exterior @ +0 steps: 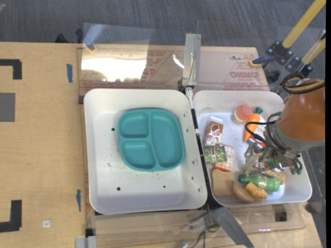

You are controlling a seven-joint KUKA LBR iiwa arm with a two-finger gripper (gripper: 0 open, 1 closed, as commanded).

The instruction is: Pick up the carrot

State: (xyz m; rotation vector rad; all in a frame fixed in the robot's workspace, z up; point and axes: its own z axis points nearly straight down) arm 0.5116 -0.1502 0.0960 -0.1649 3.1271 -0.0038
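The carrot (pixel 252 121) is small and orange with a green top. It lies in the right bin (pixel 305 190) near the far side, next to a round orange-pink toy (pixel 241 112). A black cable from the arm crosses just in front of it. My gripper (pixel 255 158) hangs low over the middle of the right bin, a little nearer the camera than the carrot and above a heap of toy food. The grey wrist with its orange band (pixel 305 119) hides part of the bin's right side. I see nothing held between the fingers.
The right bin also holds a red-and-white carton (pixel 214 133), a green packet (pixel 218 153), a bread slice (pixel 221 182), a green bottle (pixel 258 180) and a yellow piece (pixel 256 190). A teal divided plate (pixel 151 138) sits in the left bin (pixel 98 154).
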